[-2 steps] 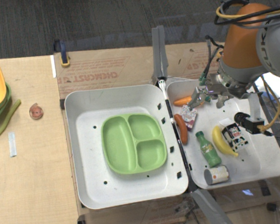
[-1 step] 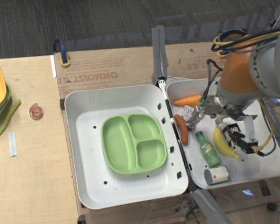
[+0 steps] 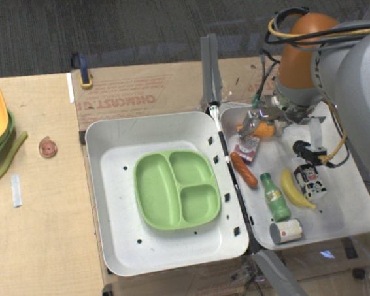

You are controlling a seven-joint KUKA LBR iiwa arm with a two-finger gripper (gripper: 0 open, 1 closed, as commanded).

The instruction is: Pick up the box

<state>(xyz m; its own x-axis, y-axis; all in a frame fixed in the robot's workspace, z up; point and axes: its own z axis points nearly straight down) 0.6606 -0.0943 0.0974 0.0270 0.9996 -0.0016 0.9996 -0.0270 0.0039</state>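
White walls of the right bin [image 3: 361,214] surround my gripper [image 3: 261,117], which hangs at the bin's far left corner, touching a small box [image 3: 248,145] with an orange patch just beside it; I cannot tell its state. Nearer the front edge lie a green bottle [image 3: 275,197] and a banana [image 3: 295,189]. A green divided plate [image 3: 177,189] sits mid-left bin [image 3: 117,250].
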